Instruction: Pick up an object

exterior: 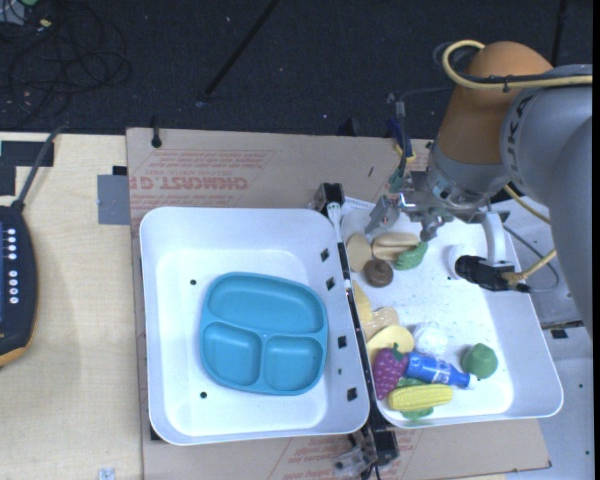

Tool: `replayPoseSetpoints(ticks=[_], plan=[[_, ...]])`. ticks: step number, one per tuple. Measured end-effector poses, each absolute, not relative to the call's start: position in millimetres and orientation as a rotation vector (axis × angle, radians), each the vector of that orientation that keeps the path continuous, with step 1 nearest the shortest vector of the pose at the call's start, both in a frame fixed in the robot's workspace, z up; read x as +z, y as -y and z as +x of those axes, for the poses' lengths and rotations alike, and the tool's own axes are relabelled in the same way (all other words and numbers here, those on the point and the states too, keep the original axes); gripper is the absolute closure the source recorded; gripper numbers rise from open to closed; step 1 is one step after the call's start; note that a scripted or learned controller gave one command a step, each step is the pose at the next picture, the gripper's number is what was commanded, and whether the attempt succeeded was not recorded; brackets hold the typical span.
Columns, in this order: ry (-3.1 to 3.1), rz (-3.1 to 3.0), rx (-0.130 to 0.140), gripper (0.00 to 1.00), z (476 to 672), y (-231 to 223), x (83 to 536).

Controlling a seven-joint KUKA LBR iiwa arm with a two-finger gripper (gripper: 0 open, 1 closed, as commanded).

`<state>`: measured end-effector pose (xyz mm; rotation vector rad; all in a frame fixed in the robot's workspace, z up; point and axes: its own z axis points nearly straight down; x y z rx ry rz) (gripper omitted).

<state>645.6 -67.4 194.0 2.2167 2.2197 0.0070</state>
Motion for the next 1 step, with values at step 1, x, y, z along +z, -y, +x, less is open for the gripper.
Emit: replayPoseSetpoints(ticks=[1], plan=[[-2.222,2.236,-0.015,0.00,578.9,121.1,117.8]])
